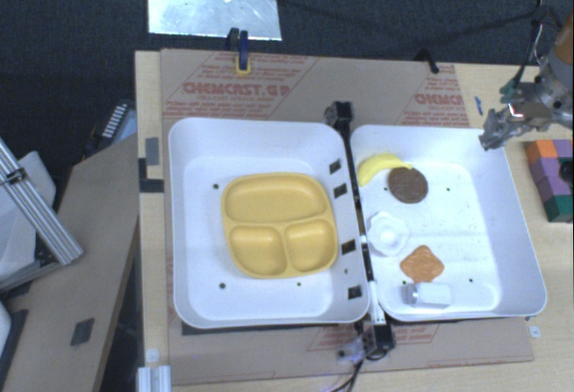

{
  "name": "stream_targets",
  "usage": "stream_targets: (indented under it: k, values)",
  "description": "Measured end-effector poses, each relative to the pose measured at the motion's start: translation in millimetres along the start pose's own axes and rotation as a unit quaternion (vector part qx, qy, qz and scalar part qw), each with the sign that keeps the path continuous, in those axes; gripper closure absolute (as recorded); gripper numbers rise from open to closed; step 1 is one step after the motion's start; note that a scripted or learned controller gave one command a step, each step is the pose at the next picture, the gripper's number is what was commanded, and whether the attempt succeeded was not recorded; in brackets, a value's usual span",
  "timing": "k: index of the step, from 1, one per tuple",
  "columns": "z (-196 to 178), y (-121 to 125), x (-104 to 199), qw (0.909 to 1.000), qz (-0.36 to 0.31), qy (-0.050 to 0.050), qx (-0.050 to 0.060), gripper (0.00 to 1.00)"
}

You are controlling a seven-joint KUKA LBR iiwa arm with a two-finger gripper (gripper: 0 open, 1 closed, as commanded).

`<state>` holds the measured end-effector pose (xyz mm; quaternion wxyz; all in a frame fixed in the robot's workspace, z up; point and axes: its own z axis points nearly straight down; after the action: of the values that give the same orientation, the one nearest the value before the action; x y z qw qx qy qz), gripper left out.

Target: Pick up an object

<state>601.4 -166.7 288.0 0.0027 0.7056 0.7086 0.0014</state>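
Here, end effector [496,132] at right bin's [520,229] far corner, grip state unclear, brown disc [407,185] well apart.

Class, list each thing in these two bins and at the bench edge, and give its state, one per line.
Yellow divided tray: upright, in left bin.
Banana: lying, touching brown disc.
Orange piece: flat, apart.
White cup: resting.
Pincer: above right bin's far corner, holding nothing visible.
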Motion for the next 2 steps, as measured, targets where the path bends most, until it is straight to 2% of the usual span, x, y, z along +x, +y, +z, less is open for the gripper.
stream_targets:
  k: [2]
  values:
    - [0.7,-12.8,103.9,1.0,-0.003,0.002,0.002,1.0]
